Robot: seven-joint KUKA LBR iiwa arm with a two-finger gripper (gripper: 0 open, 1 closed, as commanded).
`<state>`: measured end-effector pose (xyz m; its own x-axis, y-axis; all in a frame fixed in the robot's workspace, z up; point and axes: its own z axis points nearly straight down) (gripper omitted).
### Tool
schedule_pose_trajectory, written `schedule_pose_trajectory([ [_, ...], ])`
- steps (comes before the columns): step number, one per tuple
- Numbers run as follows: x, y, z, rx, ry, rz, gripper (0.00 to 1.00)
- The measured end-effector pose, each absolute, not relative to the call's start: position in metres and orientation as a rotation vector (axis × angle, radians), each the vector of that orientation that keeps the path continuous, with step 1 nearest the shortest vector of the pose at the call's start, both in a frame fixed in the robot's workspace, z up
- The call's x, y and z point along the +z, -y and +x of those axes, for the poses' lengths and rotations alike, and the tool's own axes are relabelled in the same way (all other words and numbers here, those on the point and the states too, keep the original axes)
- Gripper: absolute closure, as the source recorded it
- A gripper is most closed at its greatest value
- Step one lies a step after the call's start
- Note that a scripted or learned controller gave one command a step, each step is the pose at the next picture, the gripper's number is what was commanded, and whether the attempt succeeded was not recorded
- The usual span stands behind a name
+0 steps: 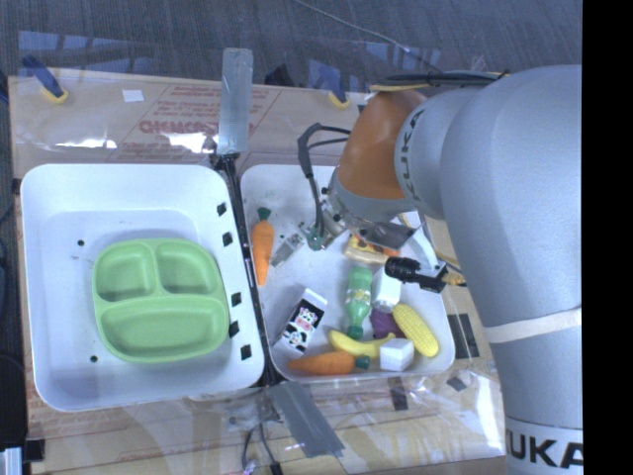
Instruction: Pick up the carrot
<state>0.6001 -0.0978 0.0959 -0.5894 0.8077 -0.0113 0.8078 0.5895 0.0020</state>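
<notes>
carrot is the word that fits two things in the right bin point(435, 349), and neither looks lifted, so the task reads as barely begun. nearest the camera, along the front wall of that bin, one orange carrot point(322, 363) lies on its side, its tip pointing left toward a small black and white carton point(304, 322) just beside it, with a yellow banana point(354, 343) and a white block point(397, 353) close on its right. a little further back sit a corn cob point(415, 329), a green bottle point(358, 294) and something purple i can't name. beyond those, against the left wall by the divider, a second carrot point(261, 248) with a green top stands lengthwise, untouched and apart from the clutter. the gripper point(297, 244) hangs low over the bin floor just to the right of that second carrot, near it but not on it; its fingers look spread with nothing between them, though they are small and dim here. in the left bin point(49, 265) a green divided plate point(158, 297) rests alone. furthest back, the grey arm point(495, 186) with its orange band bends in over the right bin. what's left, i'd judge, is everything that counts: line up over a carrot, close on it and raise it.
</notes>
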Motion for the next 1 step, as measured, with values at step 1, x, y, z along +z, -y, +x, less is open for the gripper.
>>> schedule_pose_trajectory([
  [1,0.092,0.1003,0.6073,-0.003,-2.414,2.012,0.0],
])
